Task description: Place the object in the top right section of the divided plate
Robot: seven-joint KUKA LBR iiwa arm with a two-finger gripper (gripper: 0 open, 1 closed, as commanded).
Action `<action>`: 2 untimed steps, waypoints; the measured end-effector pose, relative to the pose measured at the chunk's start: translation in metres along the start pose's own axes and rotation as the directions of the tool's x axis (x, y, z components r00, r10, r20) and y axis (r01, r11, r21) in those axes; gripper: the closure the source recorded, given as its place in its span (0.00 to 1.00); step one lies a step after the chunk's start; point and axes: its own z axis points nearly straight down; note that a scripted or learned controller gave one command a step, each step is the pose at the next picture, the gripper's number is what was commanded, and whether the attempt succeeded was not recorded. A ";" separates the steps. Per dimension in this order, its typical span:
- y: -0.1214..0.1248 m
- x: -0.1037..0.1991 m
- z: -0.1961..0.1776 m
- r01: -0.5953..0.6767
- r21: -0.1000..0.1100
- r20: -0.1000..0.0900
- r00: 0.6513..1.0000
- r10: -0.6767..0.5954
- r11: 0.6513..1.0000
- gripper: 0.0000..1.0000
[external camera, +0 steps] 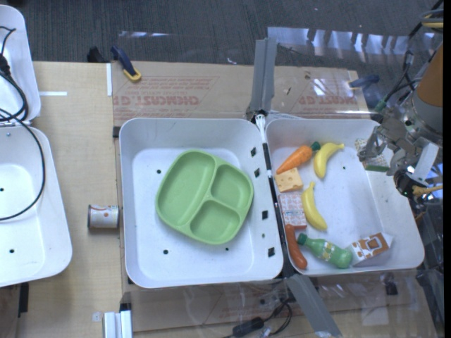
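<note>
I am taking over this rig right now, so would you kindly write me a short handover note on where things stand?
Tool: at the right bin's right rim, nothing seen in it; open or shut is unclear.
Green divided plastic plate: in the left white bin, all sections bare.
Right bin holds a toy carrot, two toy bananas, a cheese wedge, a green bottle and a small carton.
Done: nothing placed.
Left: pick an object and set it in the plate's top right section.

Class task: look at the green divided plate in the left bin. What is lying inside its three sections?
Nothing lies in any section of the green divided plate; all three show bare green. It rests flat in the left bin. What the plate covers underneath cannot be seen.
</note>
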 end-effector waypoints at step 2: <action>-0.085 0.095 0.045 0.154 0.001 0.000 0.988 -0.154 0.988 1.00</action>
